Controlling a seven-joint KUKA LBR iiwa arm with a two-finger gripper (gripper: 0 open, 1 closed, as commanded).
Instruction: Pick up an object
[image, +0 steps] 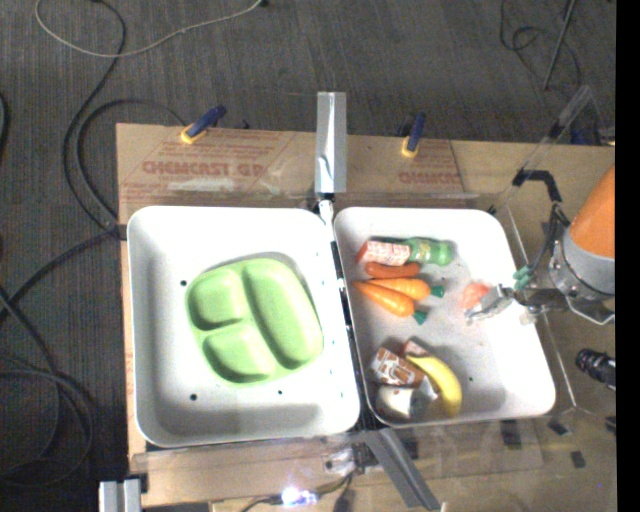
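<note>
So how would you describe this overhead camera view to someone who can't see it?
A robot gripper hovers low over the right bin, beside a small orange-red item, with two toy carrots, a bottle and a banana nearby. The left bin holds a green divided tray.

Bare floor lies along the right bin's (520, 250) right side; carrots (398, 292) and banana (442, 382) crowd its left.

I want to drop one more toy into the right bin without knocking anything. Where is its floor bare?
In the right bin, bare floor lies along the far right, between the gripper and the front wall, right of the banana. It is crowded left and centre: bottle, carrots, and the carton beside the banana. The left bin holds a green divided tray.
</note>
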